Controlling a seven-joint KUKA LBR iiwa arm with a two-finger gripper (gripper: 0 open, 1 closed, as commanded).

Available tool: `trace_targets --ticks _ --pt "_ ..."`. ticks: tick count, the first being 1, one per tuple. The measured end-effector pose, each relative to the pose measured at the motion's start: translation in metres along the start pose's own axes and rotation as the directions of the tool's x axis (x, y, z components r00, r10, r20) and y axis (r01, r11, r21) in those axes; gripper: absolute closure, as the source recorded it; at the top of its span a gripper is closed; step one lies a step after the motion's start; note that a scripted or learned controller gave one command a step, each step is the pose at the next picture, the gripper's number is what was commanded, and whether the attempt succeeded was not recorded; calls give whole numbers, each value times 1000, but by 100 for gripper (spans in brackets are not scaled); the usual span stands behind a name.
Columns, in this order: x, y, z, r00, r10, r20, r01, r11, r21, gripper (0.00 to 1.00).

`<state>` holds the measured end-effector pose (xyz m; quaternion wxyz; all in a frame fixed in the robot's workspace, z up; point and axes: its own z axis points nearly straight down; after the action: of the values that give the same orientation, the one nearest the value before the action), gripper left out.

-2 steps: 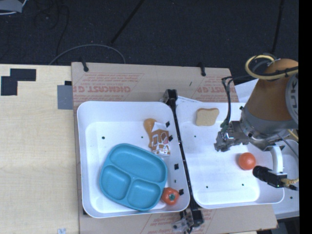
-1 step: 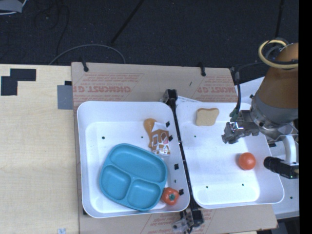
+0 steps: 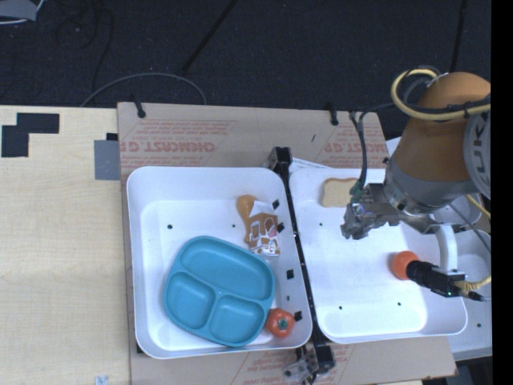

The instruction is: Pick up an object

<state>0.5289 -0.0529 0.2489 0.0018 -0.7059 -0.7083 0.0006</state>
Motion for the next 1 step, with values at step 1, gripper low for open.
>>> trace_targets --ticks 1 --pt "48 4 17 1000 0 0 0 1000 3 100"
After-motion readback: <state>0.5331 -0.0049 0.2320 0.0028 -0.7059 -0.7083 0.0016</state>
